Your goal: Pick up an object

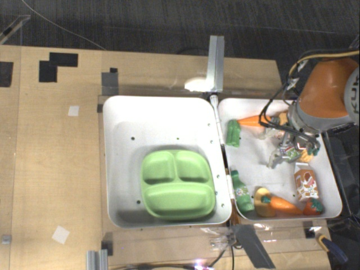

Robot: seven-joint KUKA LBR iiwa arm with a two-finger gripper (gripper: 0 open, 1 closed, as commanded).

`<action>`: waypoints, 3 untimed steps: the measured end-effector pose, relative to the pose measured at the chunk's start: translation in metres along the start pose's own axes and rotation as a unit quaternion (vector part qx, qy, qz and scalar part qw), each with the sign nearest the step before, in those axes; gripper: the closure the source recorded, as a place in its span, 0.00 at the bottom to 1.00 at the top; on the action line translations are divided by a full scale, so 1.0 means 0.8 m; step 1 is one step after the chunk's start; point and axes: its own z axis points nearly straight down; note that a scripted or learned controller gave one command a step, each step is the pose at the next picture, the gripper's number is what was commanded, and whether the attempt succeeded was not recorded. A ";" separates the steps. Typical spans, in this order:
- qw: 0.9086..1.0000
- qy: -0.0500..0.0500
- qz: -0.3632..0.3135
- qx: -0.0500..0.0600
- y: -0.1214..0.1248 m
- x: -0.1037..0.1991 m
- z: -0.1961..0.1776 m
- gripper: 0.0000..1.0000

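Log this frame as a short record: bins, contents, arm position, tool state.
left bin: green tray
right bin: carrot with green top at the back; green bottle, second carrot and small carton near the front
arm: over the right bin's back right
tool: low in the right bin, finger state unclear
held: nothing visibly gripped

Light falls evenly from above, bright on the pale surface [50,167] and dim on the dark floor [140,10] at the top. A glare spot burns white on the metal post [214,66] between the bins. The left bin [121,122] shows soft grey shading along its near wall, and the green tray [177,183] casts a faint shadow to its left. Under the arm [329,91] the right bin [250,145] is slightly darker. The picture is soft and grainy; small things near the pincer [284,153] blur together.
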 end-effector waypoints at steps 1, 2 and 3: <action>1.000 -0.001 0.023 0.001 -0.060 0.055 0.009 0.00; 0.999 -0.001 0.037 0.001 -0.059 0.104 0.008 0.00; 0.999 -0.006 0.036 0.003 -0.033 0.135 0.006 0.00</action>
